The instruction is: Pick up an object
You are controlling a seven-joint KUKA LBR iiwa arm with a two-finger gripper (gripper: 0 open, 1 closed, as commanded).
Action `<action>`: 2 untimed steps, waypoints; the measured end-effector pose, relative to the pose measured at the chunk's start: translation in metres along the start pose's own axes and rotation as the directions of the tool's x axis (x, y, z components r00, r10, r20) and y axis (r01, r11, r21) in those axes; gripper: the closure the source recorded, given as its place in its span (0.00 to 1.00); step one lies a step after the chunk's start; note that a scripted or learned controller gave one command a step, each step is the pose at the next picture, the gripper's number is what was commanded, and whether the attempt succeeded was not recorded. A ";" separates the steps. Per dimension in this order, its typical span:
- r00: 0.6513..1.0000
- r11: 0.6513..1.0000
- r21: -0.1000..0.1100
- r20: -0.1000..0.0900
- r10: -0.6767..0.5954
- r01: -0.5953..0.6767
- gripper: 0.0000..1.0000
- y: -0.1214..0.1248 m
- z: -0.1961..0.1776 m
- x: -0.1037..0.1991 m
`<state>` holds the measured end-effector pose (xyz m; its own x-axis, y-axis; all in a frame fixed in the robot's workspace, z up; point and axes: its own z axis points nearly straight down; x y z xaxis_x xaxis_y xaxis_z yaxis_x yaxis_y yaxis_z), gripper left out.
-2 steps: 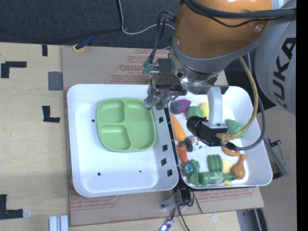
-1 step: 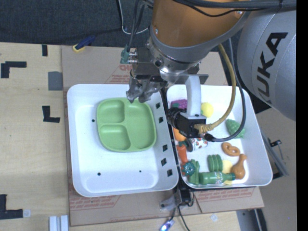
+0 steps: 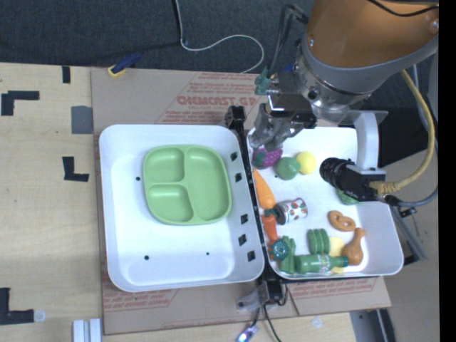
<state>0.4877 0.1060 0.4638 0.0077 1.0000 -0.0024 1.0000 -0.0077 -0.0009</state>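
My gripper (image 3: 268,138) hangs low over the far left corner of the right bin (image 3: 377,262), right above a purple bunch of toy grapes (image 3: 266,158). The grapes lie against the bin's left wall, partly covered by the gripper, and I cannot see whether they are gripped. Just to their right sit a green ball (image 3: 288,167) and a yellow lemon (image 3: 306,162). An orange carrot (image 3: 263,189) lies below the grapes along the same wall.
The left bin (image 3: 121,212) holds a green divided plate (image 3: 187,184). Elsewhere in the right bin lie a small can (image 3: 293,209), a brown pretzel (image 3: 341,221), a drumstick (image 3: 353,245) and several green toys (image 3: 313,262). A black cylinder (image 3: 340,174) juts from the arm over the bin.
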 end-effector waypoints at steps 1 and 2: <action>1.000 1.000 0.002 -0.001 -0.010 0.010 1.00 0.000 -0.009 0.006; 1.000 1.000 0.003 0.000 -0.010 0.010 1.00 0.000 -0.019 0.006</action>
<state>0.4878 0.1121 0.4826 -0.0027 1.0000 -0.0024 1.0000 0.0027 -0.0042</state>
